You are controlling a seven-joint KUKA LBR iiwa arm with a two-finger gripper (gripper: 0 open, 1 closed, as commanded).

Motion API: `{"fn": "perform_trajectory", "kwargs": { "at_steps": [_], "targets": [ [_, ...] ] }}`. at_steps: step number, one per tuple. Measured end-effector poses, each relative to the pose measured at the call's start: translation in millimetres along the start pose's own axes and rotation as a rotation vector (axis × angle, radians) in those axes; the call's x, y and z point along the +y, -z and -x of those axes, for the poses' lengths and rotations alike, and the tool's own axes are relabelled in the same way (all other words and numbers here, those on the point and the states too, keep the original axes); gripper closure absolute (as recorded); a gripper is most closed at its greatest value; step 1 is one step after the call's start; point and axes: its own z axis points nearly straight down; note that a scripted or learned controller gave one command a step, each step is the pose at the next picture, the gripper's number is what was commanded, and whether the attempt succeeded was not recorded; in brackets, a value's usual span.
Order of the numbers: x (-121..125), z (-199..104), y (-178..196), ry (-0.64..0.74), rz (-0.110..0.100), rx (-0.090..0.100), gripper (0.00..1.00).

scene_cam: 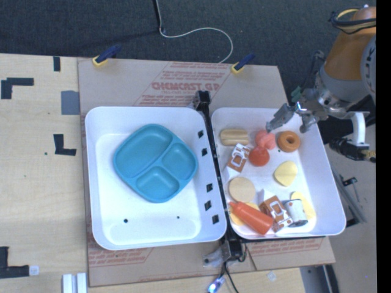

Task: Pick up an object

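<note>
My gripper (291, 119) hangs over the far edge of the right bin (324, 176), fingers spread apart with nothing between them. Just below it lie a brown doughnut (288, 141), a pink piece (266, 139) and a red ball (259, 157). A tan bread roll (234, 136) sits at the bin's far left. A red-and-white packet (237, 158) lies next to the ball. Nearer the front are a yellow wedge (285, 174), a pale round cookie (242, 190), an orange carrot-like stick (250, 218) and a small brown-and-white box (274, 209).
The left bin (104, 224) holds a blue divided plate (156, 162). Black clips run along the wall between the bins (211, 163). A white cable (195, 32) loops on the dark floor behind the cardboard sheet.
</note>
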Motion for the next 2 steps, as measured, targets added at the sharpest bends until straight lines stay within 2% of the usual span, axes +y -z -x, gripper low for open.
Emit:
{"fn": "perform_trajectory", "kwargs": {
  "at_steps": [1, 2],
  "targets": [
    [-47.9, 10.5, -120.4, -0.003, -0.013, 0.003, 0.00],
    [-114.5, -12.1, -134.1, -0.003, 0.002, 0.000, 0.00]
  ]
}}
